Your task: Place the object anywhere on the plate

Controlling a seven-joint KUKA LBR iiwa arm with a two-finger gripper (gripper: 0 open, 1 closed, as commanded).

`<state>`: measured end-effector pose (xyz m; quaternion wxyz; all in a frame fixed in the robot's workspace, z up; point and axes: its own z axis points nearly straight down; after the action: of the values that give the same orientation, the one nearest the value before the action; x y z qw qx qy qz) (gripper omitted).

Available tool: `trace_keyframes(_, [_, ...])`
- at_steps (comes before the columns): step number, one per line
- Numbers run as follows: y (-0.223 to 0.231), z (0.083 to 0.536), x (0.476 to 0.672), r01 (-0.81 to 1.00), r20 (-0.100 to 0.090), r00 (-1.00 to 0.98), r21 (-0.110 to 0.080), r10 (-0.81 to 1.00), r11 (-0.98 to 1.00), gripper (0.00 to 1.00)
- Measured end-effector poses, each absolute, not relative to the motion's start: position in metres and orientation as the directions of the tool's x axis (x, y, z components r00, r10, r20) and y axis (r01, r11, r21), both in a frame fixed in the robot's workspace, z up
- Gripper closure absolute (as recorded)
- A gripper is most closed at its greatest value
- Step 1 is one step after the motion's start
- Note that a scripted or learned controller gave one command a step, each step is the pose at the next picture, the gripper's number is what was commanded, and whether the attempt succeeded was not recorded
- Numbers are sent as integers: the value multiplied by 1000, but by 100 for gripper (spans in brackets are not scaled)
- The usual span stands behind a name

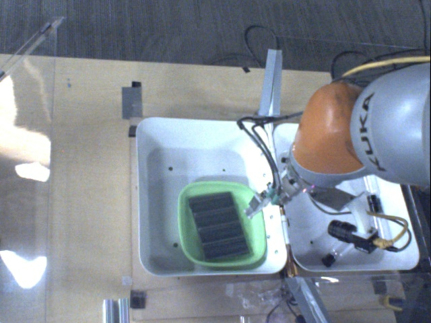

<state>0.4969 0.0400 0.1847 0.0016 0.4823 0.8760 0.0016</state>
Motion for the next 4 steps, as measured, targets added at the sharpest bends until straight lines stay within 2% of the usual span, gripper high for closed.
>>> trace_keyframes(1, [40, 196, 499, 845, -4, -535, 11, 845, 535, 100])
trace_keyframes(2, [40, 196, 499, 845, -4, -535, 10, 845, 535, 0])
trace_keyframes(3, [41, 207, 502, 844, -6, -536, 16, 844, 536, 100])
trace_keyframes(4, [41, 207, 502, 844, -6, -536, 16, 844, 536, 0])
